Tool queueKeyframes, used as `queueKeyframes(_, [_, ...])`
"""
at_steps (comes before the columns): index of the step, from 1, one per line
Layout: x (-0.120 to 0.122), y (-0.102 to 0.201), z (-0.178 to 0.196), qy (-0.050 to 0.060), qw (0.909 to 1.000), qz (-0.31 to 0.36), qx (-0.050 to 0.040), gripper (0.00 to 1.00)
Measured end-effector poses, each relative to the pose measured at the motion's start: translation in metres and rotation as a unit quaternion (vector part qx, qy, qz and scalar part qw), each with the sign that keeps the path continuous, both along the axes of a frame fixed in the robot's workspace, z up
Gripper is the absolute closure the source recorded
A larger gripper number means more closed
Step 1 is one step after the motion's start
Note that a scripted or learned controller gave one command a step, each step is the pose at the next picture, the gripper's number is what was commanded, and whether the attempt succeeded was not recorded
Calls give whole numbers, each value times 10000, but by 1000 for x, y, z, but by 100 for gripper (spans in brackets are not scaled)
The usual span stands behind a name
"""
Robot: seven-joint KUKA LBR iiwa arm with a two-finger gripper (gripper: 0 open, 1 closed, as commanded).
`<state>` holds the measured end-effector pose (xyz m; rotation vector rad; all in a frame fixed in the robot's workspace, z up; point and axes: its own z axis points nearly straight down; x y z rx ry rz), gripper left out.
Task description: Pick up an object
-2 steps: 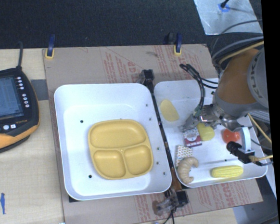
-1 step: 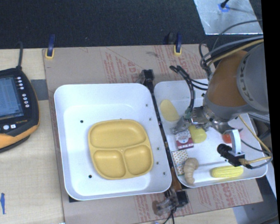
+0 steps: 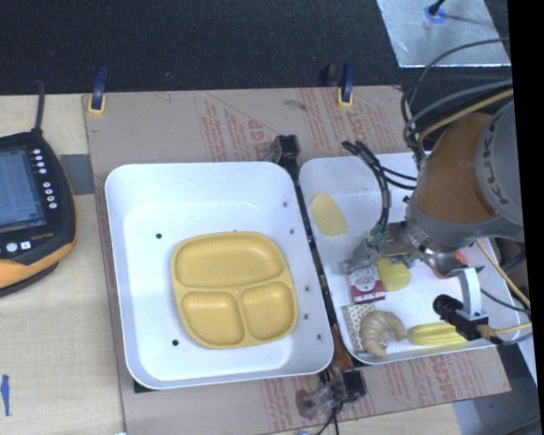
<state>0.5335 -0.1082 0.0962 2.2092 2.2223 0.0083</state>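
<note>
Hovering low in the right bin, your hand sits among the objects; whether it is wide or narrow, you cannot tell. Nothing looks lifted yet: croissant, banana and yellow block lie in the bin, so the pick remains.

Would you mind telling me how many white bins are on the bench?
2. The left bin holds the yellow divided plate; the right bin sits beside it under the arm, which hides part of it.
</note>
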Motion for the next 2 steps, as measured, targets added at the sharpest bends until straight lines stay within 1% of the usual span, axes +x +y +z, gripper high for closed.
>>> queueKeyframes(1, [-16,-1,0,-15,10000,0,-7,0])
queueKeyframes(2, [-16,-2,10,-10,10000,24,-15,100])
